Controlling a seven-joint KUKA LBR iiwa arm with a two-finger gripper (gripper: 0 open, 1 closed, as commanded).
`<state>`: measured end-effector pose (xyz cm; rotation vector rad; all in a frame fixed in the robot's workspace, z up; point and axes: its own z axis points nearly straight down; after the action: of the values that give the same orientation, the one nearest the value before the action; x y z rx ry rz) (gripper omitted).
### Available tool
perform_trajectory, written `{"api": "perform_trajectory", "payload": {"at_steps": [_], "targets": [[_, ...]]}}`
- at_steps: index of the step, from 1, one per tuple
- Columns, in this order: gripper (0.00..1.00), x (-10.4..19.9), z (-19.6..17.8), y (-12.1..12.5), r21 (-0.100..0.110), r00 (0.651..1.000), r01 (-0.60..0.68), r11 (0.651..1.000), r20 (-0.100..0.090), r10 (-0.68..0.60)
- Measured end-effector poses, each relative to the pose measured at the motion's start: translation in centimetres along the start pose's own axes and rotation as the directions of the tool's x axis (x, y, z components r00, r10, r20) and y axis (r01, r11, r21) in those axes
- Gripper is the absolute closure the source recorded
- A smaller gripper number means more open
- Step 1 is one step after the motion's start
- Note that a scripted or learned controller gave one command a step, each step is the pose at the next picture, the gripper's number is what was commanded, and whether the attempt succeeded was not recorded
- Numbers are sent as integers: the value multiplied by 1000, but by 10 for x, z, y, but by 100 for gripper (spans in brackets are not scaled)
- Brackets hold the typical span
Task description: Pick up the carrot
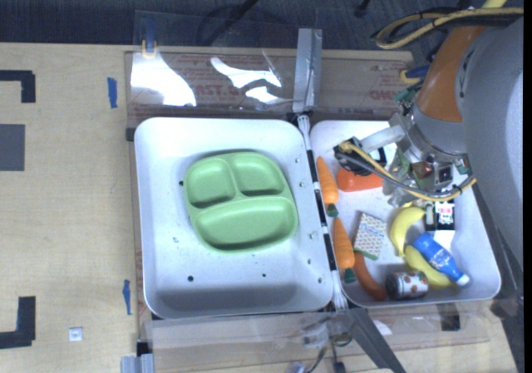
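An orange carrot (327,181) lies along the left wall of the right bin (490,272), in its upper half. A second orange carrot-like piece (342,243) lies lower along the same wall, with a redder tapered piece (370,281) just below it. My gripper (422,174) hangs over the upper middle of the right bin, to the right of the upper carrot and apart from it. A flat orange-red thing (362,183) lies between the gripper and that carrot.
A banana (402,227), a blue bottle (437,260), a small can (408,283) and a speckled card (371,235) crowd the lower right bin. The left bin (158,197) holds a green divided plate (241,198). A metal divider (320,197) separates the bins.
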<state>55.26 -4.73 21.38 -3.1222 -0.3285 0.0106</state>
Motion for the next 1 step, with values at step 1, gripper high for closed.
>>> {"api": "perform_trajectory", "payload": {"at_steps": [1], "targets": [[100, 8, -64, -5, -3, 1000, -2, 1000, -6, 2]]}}
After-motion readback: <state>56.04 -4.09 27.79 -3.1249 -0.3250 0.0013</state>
